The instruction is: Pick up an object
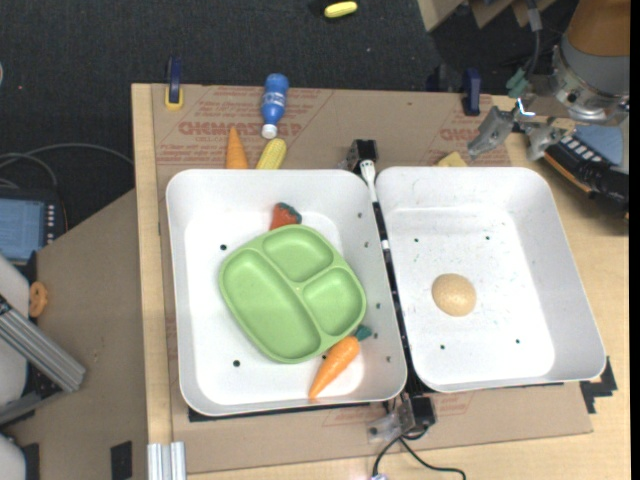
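In the left bin point(190, 268) lies a green three-compartment plate point(292, 293). An orange toy carrot point(333, 365) rests against the plate's near edge. A red and orange piece point(285, 214) pokes out from behind its far edge. A round tan ball point(454, 294) sits alone in the middle of the right bin point(540, 228). My gripper point(516, 134) hangs above the bench just beyond the right bin's far rim, well away from every object. Its fingers point(488, 131) stand apart, open, with nothing between them.
Behind the left bin, on the cardboard, lie a blue and white bottle point(272, 105), a small carrot point(235, 151) and a yellow corn piece point(271, 154). A black clip point(363, 154) sits where the bins meet. Blue clamps point(471, 91) hold the board's far edge.
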`<move>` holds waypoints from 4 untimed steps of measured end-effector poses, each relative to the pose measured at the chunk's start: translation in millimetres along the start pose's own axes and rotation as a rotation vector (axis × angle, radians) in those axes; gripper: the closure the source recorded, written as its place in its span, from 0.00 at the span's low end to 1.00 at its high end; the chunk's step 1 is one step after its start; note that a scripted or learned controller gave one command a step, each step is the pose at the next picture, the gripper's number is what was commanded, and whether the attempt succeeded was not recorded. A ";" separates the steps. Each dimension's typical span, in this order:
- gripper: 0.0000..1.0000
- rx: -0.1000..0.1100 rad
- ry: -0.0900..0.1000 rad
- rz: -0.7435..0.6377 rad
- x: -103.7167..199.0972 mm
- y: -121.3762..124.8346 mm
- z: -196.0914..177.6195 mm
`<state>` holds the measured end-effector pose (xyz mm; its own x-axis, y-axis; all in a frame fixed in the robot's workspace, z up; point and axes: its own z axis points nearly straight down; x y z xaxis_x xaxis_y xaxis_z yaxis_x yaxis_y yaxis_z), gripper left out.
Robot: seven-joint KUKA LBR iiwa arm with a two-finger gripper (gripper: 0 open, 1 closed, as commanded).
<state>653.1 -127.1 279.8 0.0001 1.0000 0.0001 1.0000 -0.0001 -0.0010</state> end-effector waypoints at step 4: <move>1.00 -0.015 -0.002 -0.004 39.8 -56.0 80.0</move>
<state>596.9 -87.3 199.9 -0.0039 1.0000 -0.0019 0.9999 0.0039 0.0136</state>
